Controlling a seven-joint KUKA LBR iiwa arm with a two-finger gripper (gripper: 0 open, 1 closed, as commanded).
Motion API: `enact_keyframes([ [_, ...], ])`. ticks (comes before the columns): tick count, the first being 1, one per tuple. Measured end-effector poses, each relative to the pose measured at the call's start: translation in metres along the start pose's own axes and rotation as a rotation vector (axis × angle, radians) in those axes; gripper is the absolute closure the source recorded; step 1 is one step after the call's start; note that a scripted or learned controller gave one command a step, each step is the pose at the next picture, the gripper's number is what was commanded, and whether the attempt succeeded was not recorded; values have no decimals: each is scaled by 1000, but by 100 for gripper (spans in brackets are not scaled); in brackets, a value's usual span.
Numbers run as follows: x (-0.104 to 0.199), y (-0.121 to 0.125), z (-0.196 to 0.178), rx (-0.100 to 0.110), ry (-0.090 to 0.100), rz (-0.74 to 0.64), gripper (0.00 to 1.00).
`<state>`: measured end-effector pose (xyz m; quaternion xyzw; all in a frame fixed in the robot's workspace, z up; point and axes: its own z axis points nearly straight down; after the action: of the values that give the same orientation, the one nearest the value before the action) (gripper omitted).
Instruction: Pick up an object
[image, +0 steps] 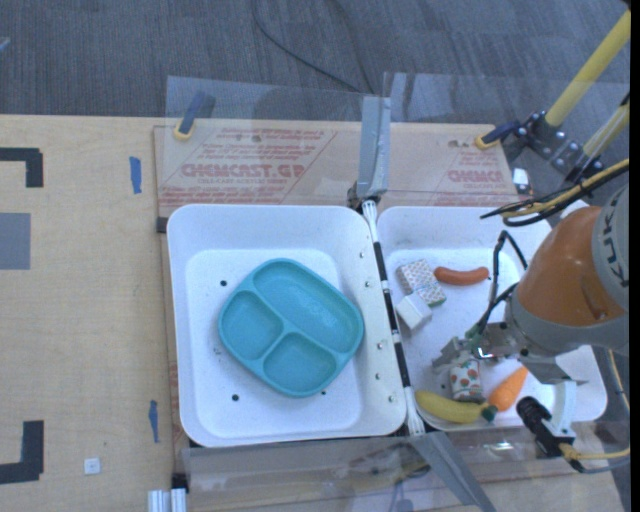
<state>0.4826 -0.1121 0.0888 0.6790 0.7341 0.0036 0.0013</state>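
The grey arm with its orange band (570, 280) was seen reaching into the right-hand shallow white bin (440, 225), and the metal two-finger gripper (470, 352) was held low over the near part of that bin; whether the pincer was released, clenched or grasping anything could not be told, since its tip was blurred and partly masked by the wrist.

Just below the pincer, a small white patterned carton with red and green spots (465, 381) was judged the likeliest object of the pick; it appeared to lie touching or nearly touching the tip, though contact could not be confirmed. Beside it, a little further toward the wrist, a small orange plastic carrot (509, 388) was seen; below both, against the near wall, a yellow toy banana (450, 407) was lying flat. Beyond the pincer, toward the far wall, a white block (413, 312), a patterned pale box (420, 277) and a red-orange toy sausage (462, 274) were set near one another. Well apart, in the left-hand white bin (190, 300), a turquoise three-compartment plastic plate (290, 325) was resting.

The carton was judged light, stiff and somewhat slippery; it would best be taken across its two flat opposite faces, near the middle, so that it was not tipped or squeezed out; the crowding carrot and banana were thought likely to be nudged.
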Motion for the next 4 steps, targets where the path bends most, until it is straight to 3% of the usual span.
enact_keyframes([
  [1,-3,1,-11,-5,-3,5,100],
  [2,-3,1,-11,-5,-3,6,0],
  [3,-40,57,-6,6,-4,-83,0],
  [4,-28,110,1,0,-7,-220,0],
])
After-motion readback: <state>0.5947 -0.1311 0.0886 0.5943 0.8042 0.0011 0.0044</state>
